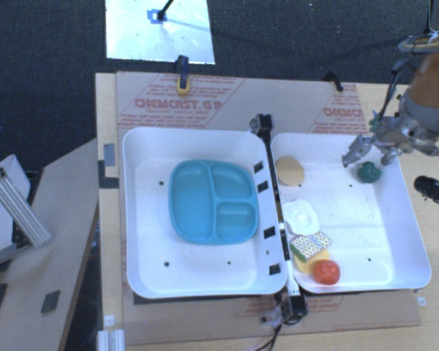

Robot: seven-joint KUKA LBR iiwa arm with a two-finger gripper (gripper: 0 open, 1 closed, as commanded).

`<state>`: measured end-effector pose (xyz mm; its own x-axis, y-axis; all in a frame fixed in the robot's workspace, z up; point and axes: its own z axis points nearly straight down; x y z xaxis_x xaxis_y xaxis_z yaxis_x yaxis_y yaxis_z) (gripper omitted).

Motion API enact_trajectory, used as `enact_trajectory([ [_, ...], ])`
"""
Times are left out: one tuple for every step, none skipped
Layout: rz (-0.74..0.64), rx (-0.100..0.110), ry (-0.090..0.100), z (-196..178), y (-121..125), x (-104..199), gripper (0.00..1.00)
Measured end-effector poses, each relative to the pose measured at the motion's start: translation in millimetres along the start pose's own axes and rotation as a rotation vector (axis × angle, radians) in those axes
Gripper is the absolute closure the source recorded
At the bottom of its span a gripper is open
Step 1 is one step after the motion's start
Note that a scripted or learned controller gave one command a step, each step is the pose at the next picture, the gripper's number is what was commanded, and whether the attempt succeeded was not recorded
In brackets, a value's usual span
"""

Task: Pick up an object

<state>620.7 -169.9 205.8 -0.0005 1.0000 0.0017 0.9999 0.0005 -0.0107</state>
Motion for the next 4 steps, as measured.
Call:
enact_trajectory([
  [-0.003,-0.012,-0.002,-7.6,2.8,0.4,0.0],
  [-0.001,-0.009,-0.002,54.8,3.4,0.9,0.0],
  [-0.001,-0.009,-0.001,99.9,-2.6,5.5,0.0],
  [-0.001,-0.011,-0.002,122.0,-1.8,6.1,0.0],
])
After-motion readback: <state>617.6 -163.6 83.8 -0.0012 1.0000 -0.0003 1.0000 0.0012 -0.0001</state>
